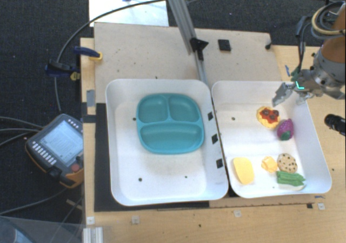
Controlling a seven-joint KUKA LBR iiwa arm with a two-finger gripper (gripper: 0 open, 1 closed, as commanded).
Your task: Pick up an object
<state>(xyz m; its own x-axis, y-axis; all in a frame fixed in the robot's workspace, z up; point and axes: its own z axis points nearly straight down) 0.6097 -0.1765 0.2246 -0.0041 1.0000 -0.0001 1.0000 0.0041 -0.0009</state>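
Nearest the camera, the left bin (124, 182) carries a teal divided plate (170, 123). Rightward, the right bin (238, 96) holds a yellow piece (243, 170), a cookie (286, 162), a green piece (290, 179), a pizza toy (268, 116) and a purple toy (285, 128). At two o'clock, the gripper (282, 94) hovers, fingers slightly parted, holding nothing. It seems mid-approach; next, descend onto the pizza toy, minding its purple neighbour.
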